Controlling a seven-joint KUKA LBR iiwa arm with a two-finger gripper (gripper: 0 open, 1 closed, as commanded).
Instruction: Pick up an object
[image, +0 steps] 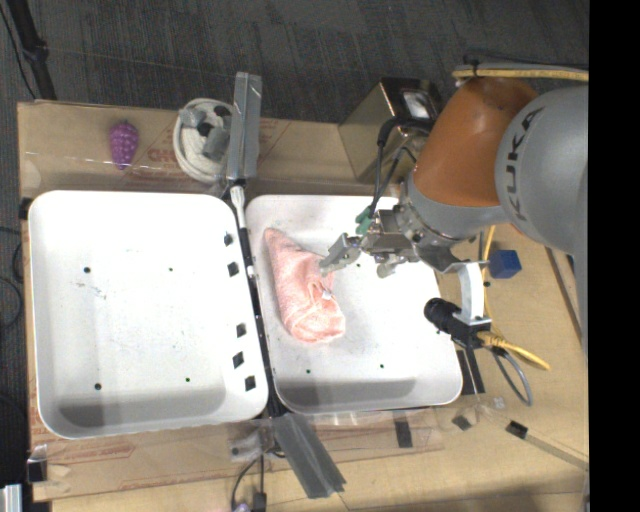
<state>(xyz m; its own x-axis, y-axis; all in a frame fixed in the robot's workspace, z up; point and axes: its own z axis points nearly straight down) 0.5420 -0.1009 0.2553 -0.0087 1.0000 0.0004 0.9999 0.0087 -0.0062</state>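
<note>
1. You are looking down at a bench with two shallow white plastic bins side by side: the left bin (60, 300) and the right bin (420, 370).
2. A crumpled pink cloth (300, 288) lies in the right bin's left half, close to the divider between the bins.
3. The grey arm with its orange band (470, 130) reaches in from the right, over the right bin's upper part.
4. Its two-finger gripper (345, 252) hangs at the cloth's upper right edge; one thin finger points toward the cloth, and you cannot tell from this angle how far the fingers are parted or whether they hold any fabric.
5. Behind the bins, on the brown cardboard, sit a small purple grape-like cluster (123, 143) and a coil of white rope (200, 135).
</note>
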